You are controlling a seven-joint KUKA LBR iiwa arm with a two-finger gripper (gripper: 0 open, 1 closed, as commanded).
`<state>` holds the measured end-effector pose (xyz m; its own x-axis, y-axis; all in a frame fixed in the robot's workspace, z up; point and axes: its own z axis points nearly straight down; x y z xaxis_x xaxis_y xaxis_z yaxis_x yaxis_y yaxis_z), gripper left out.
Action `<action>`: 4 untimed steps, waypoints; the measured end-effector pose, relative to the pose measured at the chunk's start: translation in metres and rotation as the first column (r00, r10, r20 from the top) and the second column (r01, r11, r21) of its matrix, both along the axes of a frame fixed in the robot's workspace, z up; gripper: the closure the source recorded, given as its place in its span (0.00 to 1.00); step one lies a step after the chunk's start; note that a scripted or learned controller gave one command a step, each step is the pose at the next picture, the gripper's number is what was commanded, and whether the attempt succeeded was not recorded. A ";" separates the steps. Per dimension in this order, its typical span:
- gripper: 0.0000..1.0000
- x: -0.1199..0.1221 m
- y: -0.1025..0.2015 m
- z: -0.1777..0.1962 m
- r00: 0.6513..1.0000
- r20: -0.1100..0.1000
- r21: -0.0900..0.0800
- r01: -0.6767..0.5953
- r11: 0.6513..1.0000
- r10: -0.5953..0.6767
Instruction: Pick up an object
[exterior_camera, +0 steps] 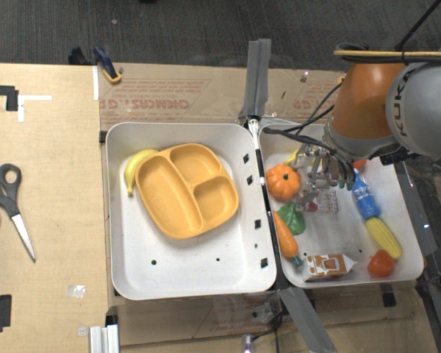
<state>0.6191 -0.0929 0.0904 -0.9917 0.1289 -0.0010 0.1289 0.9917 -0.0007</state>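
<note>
Camera view is showing the hand (325,176) hovering in the right bin (408,271) by its far-left corner, beside the toy pumpkin (282,182); its grip I cannot tell. Next: descending squarely onto it.

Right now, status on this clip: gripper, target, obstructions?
Gripper low in right white bin, grasp unclear. Small orange pumpkin beside it. Orange carrot, corn cob nearby.
</note>
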 end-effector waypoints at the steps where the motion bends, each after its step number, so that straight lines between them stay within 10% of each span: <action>1: 0.00 -0.043 -0.007 -0.001 0.999 -0.003 0.000 0.042 0.999 -0.042; 2: 1.00 -0.042 -0.008 0.006 0.999 -0.003 -0.003 0.040 0.999 -0.040; 3: 1.00 0.003 0.017 0.144 1.000 -0.003 0.001 -0.004 1.000 0.004; 4: 0.00 0.002 0.017 0.144 1.000 -0.004 0.001 -0.004 1.000 0.004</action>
<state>0.6215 -0.0758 0.2342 -0.9921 0.1251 0.0028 0.1251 0.9921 -0.0006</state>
